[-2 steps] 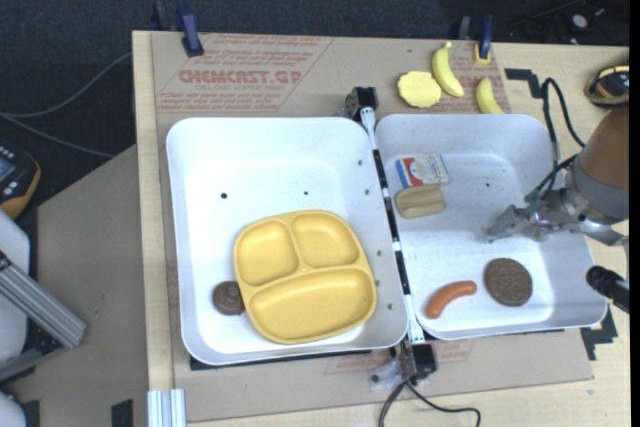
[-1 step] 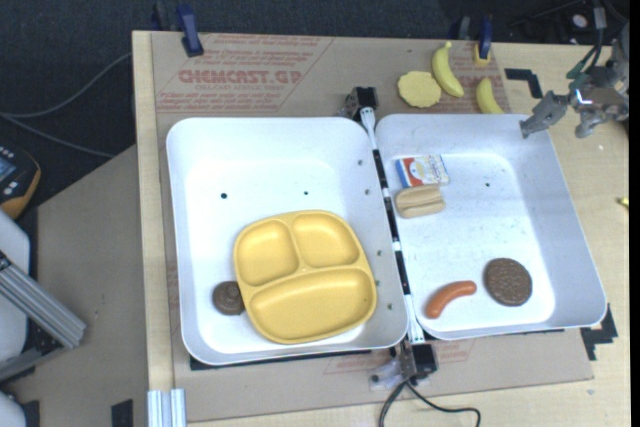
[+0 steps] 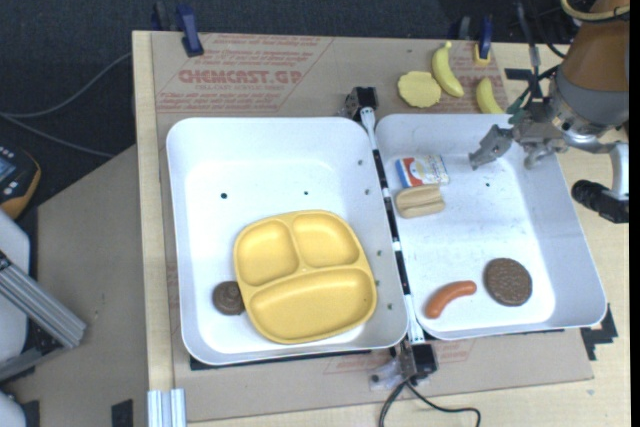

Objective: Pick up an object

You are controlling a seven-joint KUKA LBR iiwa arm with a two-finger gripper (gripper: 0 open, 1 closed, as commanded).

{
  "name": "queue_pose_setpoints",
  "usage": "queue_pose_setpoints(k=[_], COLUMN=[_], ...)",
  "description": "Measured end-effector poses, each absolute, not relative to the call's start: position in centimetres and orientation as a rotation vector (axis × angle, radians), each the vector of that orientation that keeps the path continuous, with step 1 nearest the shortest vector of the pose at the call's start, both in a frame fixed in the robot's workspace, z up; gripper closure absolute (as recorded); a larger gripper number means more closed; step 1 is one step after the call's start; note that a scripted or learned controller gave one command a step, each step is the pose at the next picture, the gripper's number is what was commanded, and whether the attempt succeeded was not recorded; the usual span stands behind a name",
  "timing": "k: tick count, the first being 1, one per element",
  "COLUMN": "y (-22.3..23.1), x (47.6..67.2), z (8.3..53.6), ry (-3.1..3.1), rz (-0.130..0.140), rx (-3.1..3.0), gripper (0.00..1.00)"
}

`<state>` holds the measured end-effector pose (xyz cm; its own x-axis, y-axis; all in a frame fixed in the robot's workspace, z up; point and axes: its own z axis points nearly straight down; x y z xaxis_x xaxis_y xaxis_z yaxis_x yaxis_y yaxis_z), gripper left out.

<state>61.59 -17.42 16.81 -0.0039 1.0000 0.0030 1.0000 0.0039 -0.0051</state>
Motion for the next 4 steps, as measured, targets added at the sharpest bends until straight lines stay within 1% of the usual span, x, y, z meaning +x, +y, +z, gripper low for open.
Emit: queue_pose_setpoints(k=[1, 2, 3, 4], y=[-12.8, -10.4, -10.8, -18.5], x=[65.7, 56.3, 49.2, 56.0], z=[8.3, 9.0, 8.9, 8.7], ry=[-2.228, -2.223, -2.223, -2.230], rz=[-0.002, -0.010, -0.013, -0.006], rx=[-2.216, -2.232, -2.235, -2.231], gripper=[0.00, 0.00, 0.00, 0.00])
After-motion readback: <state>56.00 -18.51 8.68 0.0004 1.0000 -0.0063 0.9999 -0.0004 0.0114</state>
